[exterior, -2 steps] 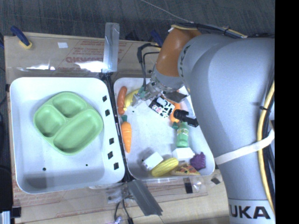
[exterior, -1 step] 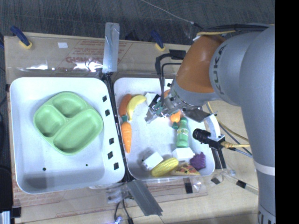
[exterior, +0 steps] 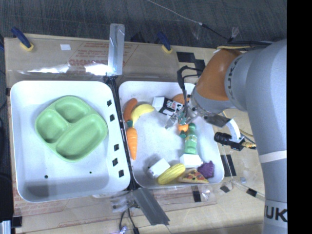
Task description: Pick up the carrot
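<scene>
Carrot: orange, tapered toy piece with a small green top, lying flat and lengthwise along the left wall of the right-hand bin, tip pointing toward the near edge.

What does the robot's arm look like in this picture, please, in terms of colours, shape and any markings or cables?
The arm is a thick, rounded grey body with an orange band above the wrist. White letters, partly cut off, show near its lower end. The gripper is a small metallic and dark assembly. A thin black cable loops beside the wrist, and a black cylindrical attachment juts out below.
</scene>
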Motion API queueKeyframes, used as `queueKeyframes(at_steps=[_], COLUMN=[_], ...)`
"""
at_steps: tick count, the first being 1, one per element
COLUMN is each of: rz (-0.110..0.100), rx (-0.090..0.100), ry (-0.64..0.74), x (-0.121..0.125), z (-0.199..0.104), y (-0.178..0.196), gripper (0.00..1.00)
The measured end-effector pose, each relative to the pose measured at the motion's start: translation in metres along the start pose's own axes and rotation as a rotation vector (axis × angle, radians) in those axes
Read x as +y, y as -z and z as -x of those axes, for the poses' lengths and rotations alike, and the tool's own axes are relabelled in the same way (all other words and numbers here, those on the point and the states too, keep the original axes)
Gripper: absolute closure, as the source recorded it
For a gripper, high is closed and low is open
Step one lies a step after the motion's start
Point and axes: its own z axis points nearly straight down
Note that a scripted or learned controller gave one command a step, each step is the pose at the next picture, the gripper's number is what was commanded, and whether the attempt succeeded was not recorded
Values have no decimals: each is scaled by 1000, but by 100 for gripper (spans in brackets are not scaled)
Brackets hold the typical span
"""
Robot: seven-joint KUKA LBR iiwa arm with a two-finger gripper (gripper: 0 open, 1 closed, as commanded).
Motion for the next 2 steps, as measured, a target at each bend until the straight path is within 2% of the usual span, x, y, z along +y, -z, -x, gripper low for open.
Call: queueKeyframes(at_steps=[1, 2], rz=[-1, -1], rx=[-1, 0], ry=[8, 9], x=[1, 1], z=[0, -1], y=[10, 10], gripper=[100, 0])
